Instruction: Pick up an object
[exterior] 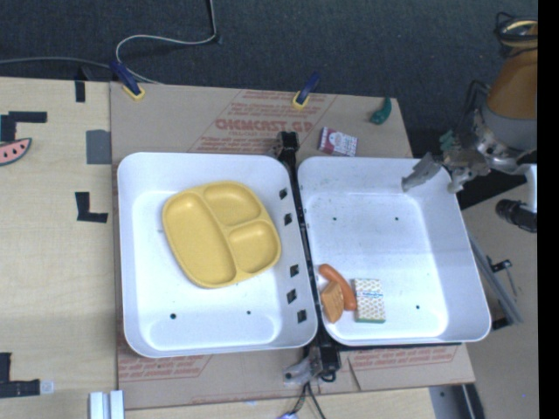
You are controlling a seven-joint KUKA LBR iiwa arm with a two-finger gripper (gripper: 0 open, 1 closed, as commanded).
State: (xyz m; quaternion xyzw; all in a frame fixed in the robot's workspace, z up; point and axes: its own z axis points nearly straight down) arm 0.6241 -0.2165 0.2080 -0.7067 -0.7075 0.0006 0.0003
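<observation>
From above the table (pixel 52 234) we see two white bins side by side, and we take the right bin (pixel 454 260) as our landmark. The arm's tool (pixel 432 171) hangs over its far right corner (whether open or shut, we cannot tell), with nothing visibly held. An orange object (pixel 333 291) and a small patterned box (pixel 369 300) lie at the near left of that bin. A yellow divided tray (pixel 222 232) sits in the left bin (pixel 144 321).
</observation>
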